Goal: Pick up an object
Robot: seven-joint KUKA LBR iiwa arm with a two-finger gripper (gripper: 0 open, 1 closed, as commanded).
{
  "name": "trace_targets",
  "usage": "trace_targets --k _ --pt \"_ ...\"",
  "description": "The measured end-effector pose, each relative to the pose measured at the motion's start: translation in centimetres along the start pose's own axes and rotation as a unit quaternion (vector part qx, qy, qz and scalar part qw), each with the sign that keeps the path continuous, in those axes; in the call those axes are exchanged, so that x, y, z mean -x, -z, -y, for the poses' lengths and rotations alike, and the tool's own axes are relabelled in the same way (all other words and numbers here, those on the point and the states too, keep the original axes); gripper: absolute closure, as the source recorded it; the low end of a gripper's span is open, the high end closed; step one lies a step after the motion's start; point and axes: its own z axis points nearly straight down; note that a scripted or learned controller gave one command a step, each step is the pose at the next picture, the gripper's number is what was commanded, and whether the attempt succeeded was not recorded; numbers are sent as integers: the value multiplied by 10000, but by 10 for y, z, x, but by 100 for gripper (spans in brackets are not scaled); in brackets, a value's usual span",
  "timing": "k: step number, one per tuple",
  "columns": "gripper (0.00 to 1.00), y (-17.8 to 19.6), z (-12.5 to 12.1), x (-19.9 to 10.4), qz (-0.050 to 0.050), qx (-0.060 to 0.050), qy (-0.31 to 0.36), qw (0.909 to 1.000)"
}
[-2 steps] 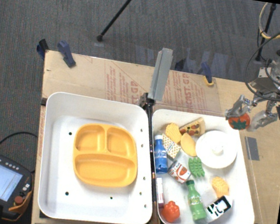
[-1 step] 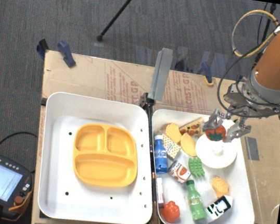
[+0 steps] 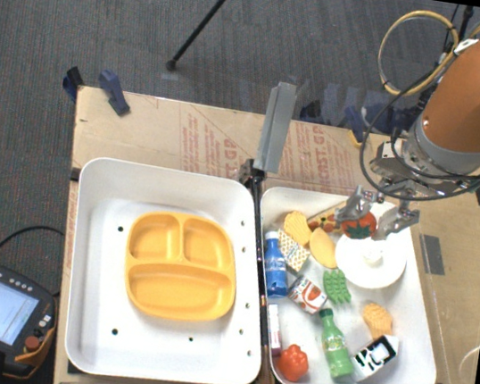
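Lying diagonally, green bottle — cap up-left

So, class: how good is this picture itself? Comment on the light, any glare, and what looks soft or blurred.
In the camera view the light is even and soft, with faint shadows; the white plate and the right bin look washed out; the yellow tray is crisp; the gripper and small toys are slightly soft.

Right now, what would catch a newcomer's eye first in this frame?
The yellow divided tray, alone in the left bin, stands out first. Next comes the colourful clutter in the right bin: a blue bottle, a green bottle, a white plate. The gripper hangs over that bin's far edge.
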Motion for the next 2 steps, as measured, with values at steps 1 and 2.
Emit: trace_targets --k 1,2 --pt "100 -2 -86 21 -5 2 -49 10000" --pt "100 22 -40 32 -1 -3 384 9993"
